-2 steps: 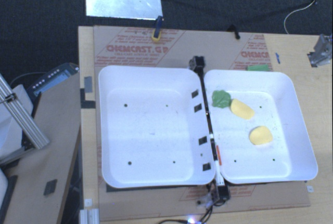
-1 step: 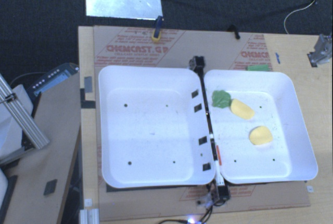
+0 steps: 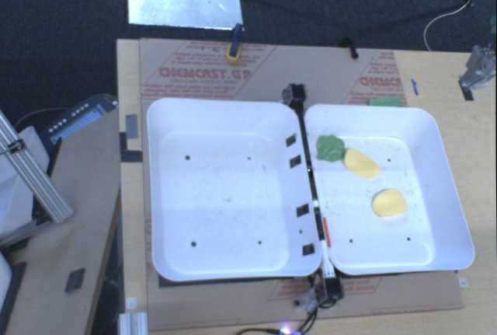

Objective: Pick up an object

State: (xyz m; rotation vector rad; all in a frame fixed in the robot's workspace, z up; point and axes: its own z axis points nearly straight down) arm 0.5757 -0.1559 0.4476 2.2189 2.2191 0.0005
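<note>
Sitting in the right bin (image 3: 435, 248): green piece (image 3: 330, 147) by the divider, two yellow lumps (image 3: 361, 163) (image 3: 389, 203) just beside it. Gripper (image 3: 475, 77) parked at far right edge over the counter (image 3: 435, 69); can't tell its state. Pre-approach step imo; next needs a reach over the bin and descent onto one obj.

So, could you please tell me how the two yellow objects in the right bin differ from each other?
The upper yellow oval object lies tilted and elongated, touching the green leafy piece; the lower yellow rounded object looks blunter and lies apart from both. The upper one sits nearer the bin divider; the lower sits closer to the middle of the right white bin. Both are smooth, pale yellow and similar in size.
</note>
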